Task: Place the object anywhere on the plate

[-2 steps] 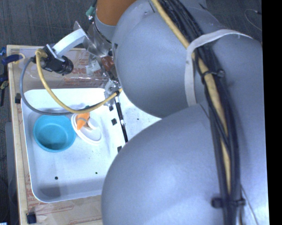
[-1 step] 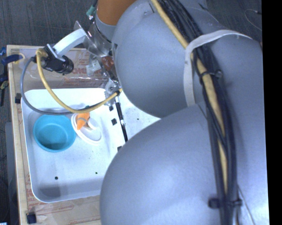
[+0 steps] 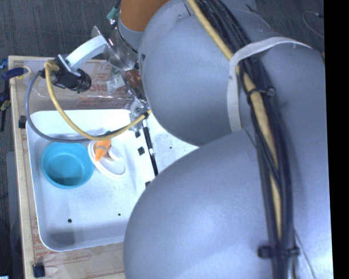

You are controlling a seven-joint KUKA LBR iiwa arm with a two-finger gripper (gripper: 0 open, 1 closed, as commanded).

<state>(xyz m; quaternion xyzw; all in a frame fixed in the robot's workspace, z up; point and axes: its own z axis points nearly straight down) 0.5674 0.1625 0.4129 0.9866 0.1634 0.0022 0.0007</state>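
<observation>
The grey arm (image 3: 232, 145) bulks across the right and middle, its orange-banded wrist at the top edge. The gripper (image 3: 121, 58) hangs over the worktop (image 3: 81, 262) beyond the bin (image 3: 80, 225); I cannot tell its state. In the bin, a blue plate (image 3: 65, 164) touches a white-and-orange object (image 3: 106, 157) on its right.

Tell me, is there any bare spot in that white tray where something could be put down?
Yes. The widest bare patch of the white bin floor lies below the blue bowl, toward the bin's near rim. A smaller bare strip lies above the bowl, under the looping yellow cable. It is crowded where the orange and white object sits right beside the bowl, and the grey arm covers everything to the right.
</observation>
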